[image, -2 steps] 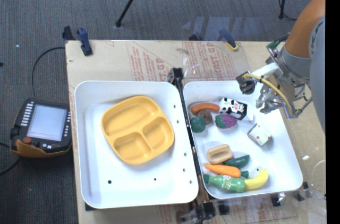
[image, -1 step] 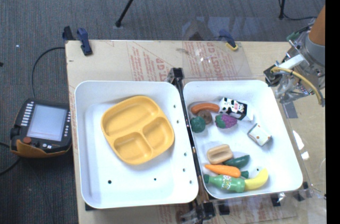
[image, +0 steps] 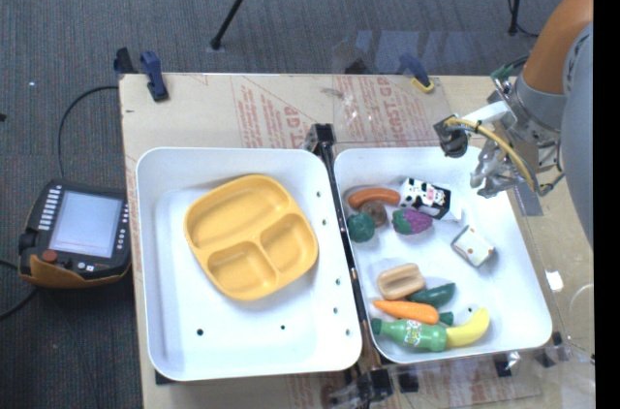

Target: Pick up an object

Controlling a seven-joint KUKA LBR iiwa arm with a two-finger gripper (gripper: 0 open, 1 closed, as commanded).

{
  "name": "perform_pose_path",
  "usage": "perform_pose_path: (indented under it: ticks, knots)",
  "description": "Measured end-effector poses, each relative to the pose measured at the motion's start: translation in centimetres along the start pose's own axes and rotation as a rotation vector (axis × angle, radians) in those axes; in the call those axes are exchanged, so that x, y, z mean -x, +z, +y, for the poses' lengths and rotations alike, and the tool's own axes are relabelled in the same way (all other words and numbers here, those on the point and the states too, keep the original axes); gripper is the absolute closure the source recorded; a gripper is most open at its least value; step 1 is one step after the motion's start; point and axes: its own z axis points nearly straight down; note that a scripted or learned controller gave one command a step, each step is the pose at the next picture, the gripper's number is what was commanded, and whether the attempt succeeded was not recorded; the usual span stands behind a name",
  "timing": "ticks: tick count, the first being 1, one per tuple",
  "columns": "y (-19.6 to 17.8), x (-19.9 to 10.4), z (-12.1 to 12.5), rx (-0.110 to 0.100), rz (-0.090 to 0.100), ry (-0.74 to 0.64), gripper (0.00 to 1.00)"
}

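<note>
Green bottle, banana, carrot along right bin's near edge; gripper over far right corner — grip state impossible to tell; yellow tray in left bin.

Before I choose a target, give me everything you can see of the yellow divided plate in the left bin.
The yellow divided plate is a rounded-square tray, plastic by its look, with three compartments: one large along its upper part, two smaller below. It lies flat and right way up, turned slightly askew, resting on the floor of the left bin, near its middle. Nothing lies in its compartments, and no toy or gripper touches it.
</note>
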Motion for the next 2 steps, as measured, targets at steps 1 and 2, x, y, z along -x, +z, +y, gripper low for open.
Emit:
perform_pose_path:
  ticks: [1, 2]
  knots:
    - [-0.97, -0.08, -0.13, -0.003, -0.003, -0.007, 1.00]
    - [-1.82, -0.14, -0.29, -0.009, -0.006, -0.015, 1.00]
